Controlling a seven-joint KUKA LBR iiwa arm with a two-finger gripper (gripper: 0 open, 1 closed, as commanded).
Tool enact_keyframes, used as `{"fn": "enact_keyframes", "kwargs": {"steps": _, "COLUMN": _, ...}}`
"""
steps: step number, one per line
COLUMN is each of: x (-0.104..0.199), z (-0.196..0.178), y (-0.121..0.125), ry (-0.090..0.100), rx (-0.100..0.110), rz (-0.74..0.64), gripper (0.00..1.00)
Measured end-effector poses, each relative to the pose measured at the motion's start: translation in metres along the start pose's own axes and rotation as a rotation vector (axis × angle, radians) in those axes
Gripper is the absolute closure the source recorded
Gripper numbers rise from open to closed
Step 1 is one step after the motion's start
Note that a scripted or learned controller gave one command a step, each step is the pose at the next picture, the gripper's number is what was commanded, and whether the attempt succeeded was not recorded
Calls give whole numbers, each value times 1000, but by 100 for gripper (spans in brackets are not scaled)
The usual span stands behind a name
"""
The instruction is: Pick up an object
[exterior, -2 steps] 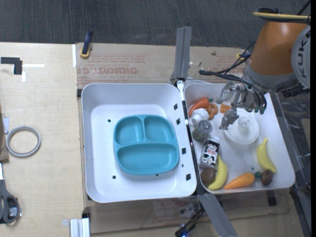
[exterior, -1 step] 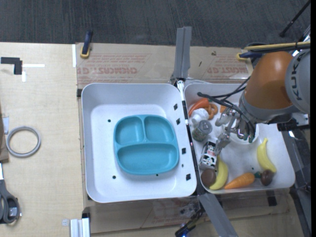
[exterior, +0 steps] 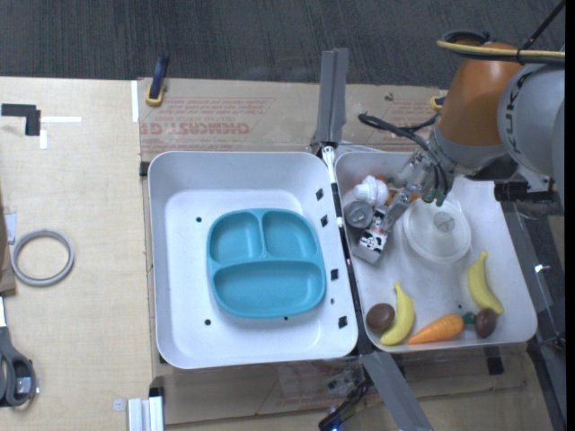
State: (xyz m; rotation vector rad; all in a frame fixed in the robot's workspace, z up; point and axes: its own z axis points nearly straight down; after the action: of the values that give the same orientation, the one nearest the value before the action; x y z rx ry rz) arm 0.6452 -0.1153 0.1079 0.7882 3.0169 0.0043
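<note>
My gripper (exterior: 375,232) reaches down from the grey arm with the orange band (exterior: 476,97) into the left part of the right bin (exterior: 512,241). It sits low by the bin's left wall, right next to a small grey round can (exterior: 358,214) and a white crumpled object (exterior: 368,189). Whether anything is held is hidden. A clear round lid or bowl (exterior: 437,232) lies just right of the gripper. Along the bin's front lie two yellow bananas (exterior: 400,317) (exterior: 483,284), an orange carrot (exterior: 437,329) and two brown round items (exterior: 379,316) (exterior: 486,322).
The left bin (exterior: 171,268) holds a blue divided plate (exterior: 266,263). A grey divider post (exterior: 332,97) stands between the bins at the back. On the bench to the left lie a grey ring (exterior: 40,257) and scissors (exterior: 13,375).
</note>
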Motion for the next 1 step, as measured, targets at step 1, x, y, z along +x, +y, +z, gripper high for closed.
{"fn": "enact_keyframes", "kwargs": {"steps": 1, "x": 46, "z": 13, "y": -70, "ry": 17, "rx": 8, "rz": -29, "gripper": 0}}
